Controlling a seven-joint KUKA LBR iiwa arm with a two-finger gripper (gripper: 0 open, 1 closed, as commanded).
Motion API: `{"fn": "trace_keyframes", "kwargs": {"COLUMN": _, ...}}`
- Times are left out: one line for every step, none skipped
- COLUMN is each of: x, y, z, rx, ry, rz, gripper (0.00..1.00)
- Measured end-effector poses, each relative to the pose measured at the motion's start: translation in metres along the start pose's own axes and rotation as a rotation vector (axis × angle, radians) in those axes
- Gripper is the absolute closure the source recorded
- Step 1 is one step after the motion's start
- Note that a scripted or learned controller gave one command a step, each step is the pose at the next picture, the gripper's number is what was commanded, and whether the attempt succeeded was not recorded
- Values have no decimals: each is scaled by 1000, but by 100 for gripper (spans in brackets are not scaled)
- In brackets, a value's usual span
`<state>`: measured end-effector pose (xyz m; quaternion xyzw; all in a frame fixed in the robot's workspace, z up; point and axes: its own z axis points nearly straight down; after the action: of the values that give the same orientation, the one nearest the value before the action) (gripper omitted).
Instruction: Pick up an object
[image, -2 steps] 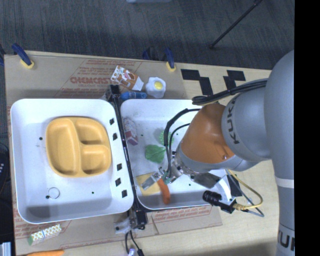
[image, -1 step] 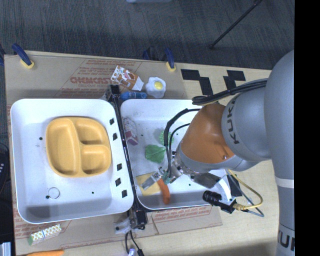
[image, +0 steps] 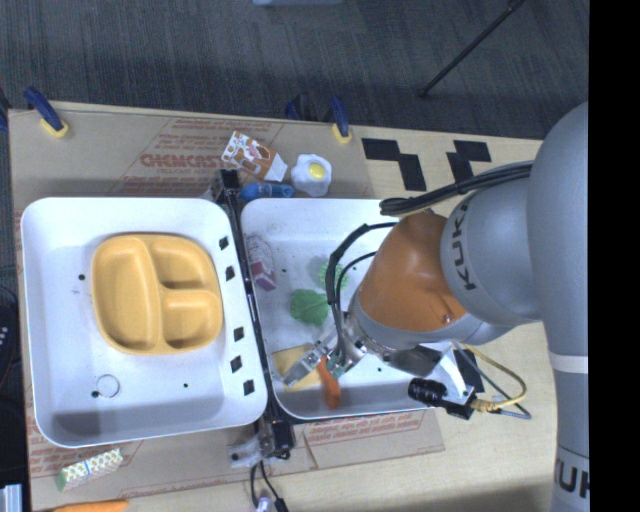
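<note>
At the near edge of the right bin (image: 400, 405), the pincer (image: 328, 368) hung low over an orange carrot-like piece (image: 329, 389) that lay at a slant on the white floor, with a pale yellow slab (image: 288, 362) just to its left. Whether the pincer was spread or closed, and whether it had anything between its tips, could not be told; the metal parts there were too blurred and crowded. The carrot looked like a small, light toy of hard, smooth plastic, stiff and a little slippery, likely best taken across its narrow middle so it would not squirt out. Farther in, a green leafy piece (image: 310, 305) lay near the bin's centre, soft-edged and flat, probably harder to pinch. A small pinkish item (image: 262, 268) sat by the left wall. The left bin (image: 50, 330) held a yellow divided tray (image: 158, 292), glossy, rounded and moulded. Beyond the bins, on the cardboard-covered bench (image: 180, 150), rested a printed carton (image: 244, 152), a blue thing (image: 266, 189) and a white-and-yellow egg shape (image: 312, 173).
</note>
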<state>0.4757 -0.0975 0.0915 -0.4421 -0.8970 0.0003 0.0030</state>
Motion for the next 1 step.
{"fn": "trace_keyframes", "kwargs": {"x": 0, "y": 0, "z": 0, "rx": 0, "ry": 0, "rz": 0, "gripper": 0}}
